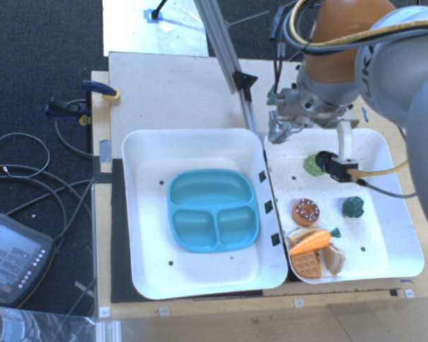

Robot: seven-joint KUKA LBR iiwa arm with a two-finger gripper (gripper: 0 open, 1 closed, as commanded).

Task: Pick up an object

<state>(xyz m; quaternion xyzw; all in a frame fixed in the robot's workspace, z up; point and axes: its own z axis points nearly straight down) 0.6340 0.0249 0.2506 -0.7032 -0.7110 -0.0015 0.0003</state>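
My pincer (279, 130) hangs over the right bin (392, 251); its state I cannot tell. Blue tray (214, 210) lies left.

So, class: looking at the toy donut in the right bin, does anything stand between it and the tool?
Nothing visible does. The tool hangs over the right bin's upper left corner, and the donut lies lower down on bare white floor, with open bin between them.

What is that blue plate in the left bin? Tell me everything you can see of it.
The plate is a turquoise tray, plastic by its look, a rounded rectangle with three hollows: a long one along the far side and two smaller ones in front. It lies flat, slightly turned, near the middle of the left bin, resting on the bin's white floor. Nothing lies in it and nothing else touches it.
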